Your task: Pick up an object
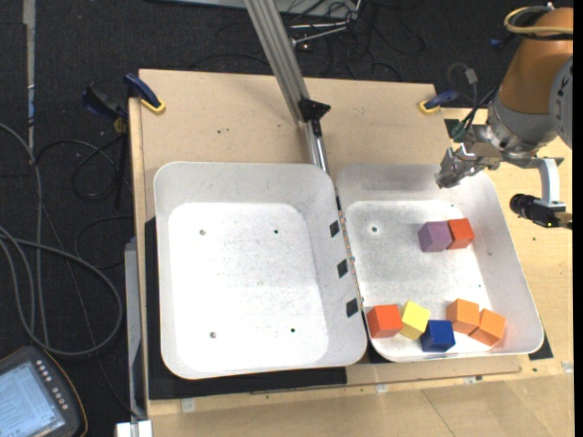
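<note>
The gripper (451,173) hangs over the far rim of the right bin (510,244), with the arm (533,80) reaching in from the right. Whether it is open or closed cannot be told from this slant and size; nothing shows between its tips.

All candidates for the pick lie in the right bin. A purple block (434,236) and an orange block (461,232) sit touching each other near the middle, just below the gripper's position. Along the near edge lie 5 more: a red-orange block (384,320), a yellow block (414,319), a blue block (438,335), and 2 orange blocks (465,314) (491,326) side by side. The left bin (182,189) on the counter (228,116) holds no blocks.

As a judgement, the task is at its start: every block rests on the bin floor, none lifted. Left to do are choosing a block, descending, closing on it and raising it. The purple-orange pair looks nearest.
</note>
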Controlling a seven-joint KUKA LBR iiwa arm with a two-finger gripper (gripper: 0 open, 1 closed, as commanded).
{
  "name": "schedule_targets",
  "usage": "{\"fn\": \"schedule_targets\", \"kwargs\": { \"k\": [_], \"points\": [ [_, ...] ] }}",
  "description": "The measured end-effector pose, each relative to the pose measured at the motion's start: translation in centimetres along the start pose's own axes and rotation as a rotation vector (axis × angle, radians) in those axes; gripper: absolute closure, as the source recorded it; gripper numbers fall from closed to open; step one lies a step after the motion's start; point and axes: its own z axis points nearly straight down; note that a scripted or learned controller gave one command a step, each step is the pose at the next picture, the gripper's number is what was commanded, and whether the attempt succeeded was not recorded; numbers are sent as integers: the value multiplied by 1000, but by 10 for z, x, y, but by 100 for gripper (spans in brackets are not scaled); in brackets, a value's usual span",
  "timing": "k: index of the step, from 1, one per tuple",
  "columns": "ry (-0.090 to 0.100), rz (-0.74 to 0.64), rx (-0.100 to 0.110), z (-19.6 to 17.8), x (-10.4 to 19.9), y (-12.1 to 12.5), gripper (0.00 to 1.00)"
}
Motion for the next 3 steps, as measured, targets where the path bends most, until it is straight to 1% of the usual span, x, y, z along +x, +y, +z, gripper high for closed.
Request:
{"fn": "schedule_targets", "kwargs": {
  "k": [1, 2, 3],
  "points": [
    [0, -2, 0, -55, 0, 2, 100],
    [1, -2, 2, -83, -1, 4, 100],
    [4, -7, 7, -90, 53, -2, 100]
  ]
}}
